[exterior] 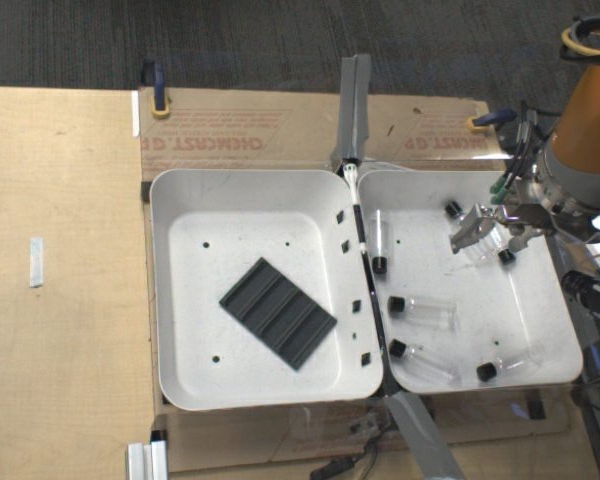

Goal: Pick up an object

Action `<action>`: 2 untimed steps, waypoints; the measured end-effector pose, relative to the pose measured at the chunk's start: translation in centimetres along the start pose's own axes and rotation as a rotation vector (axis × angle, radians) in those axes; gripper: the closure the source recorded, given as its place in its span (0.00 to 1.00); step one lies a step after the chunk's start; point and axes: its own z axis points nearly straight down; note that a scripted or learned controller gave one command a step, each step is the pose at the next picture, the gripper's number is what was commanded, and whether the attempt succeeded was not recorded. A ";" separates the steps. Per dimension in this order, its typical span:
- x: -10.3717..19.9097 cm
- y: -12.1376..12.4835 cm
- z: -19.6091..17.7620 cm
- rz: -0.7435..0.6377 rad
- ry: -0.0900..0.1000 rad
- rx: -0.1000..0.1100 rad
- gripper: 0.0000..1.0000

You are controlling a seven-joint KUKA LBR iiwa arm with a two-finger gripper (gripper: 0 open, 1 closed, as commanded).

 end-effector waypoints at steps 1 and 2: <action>-1.3 5.7 2.2 -0.013 -0.001 -0.002 0.00; -6.8 8.7 11.1 -0.011 0.000 -0.002 0.00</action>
